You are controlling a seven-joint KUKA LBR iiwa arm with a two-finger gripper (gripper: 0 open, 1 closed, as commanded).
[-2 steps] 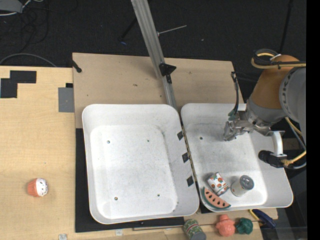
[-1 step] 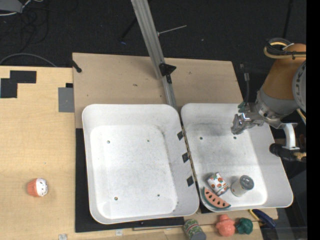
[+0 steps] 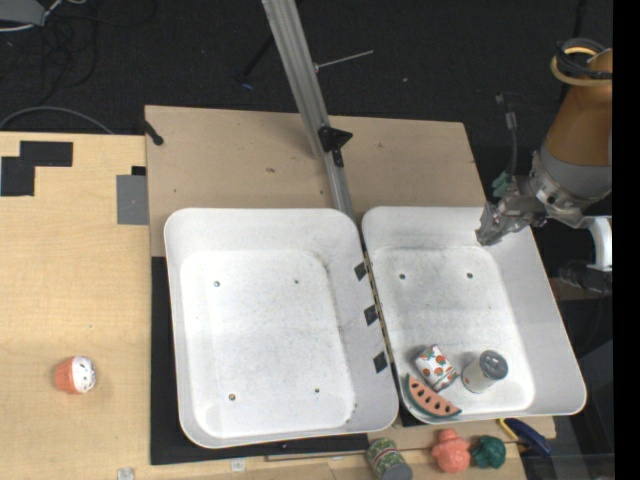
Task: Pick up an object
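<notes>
Your gripper (image 3: pixel 494 226) hangs over the far right corner of the right-hand white bin (image 3: pixel 520 268), and from up here you can't tell how it is set, so don't count on it either way. Nothing is in it.

Your candidates all sit at the near edge of that bin, well apart from the tool. There's a small white cup-like toy with red and green print (image 3: pixel 435 366), tipped on its side; just beside it to the right, a little grey jar with a rounded lid (image 3: pixel 485 370); and in front of them, a flat watermelon slice toy, red with a green rind (image 3: pixel 436 400), lying against the bin's near rim.

All three look light and hard, probably plastic. The grey jar reads as your best bet: rounded and smooth, so likely slippery, but take it across the body below the lid. The printed cup may roll. The slice lies too flat and too close to the wall for an easy pinch.
</notes>
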